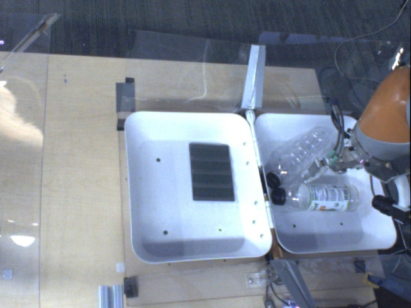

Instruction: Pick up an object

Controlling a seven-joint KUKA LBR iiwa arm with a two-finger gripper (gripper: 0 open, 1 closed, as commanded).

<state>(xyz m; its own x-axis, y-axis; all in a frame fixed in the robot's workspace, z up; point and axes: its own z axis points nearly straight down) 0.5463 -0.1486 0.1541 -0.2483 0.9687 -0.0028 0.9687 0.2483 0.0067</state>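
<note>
Over the right bin (379, 236) I see the arm (385, 117) reaching in, its claw (337, 161) low above two clear plastic bottles. I cannot tell how the claw is set; glare and clutter hide it. One bottle (302, 149) lies slanted toward the bin's far side, just beside the claw. A second bottle with a printed label (324, 197) lies on its side nearer the front, black cap (277, 196) pointing at the divider. Another black cap (273, 179) sits just above it. I judge both bottles light, thin-walled, slick and apt to roll or buckle. Recommended grasp: across the labelled barrel at mid-length, jaws square to the long axis. The left bin (148, 236) on the table (64, 191) holds a dark ribbed flat block (211, 171)
</note>
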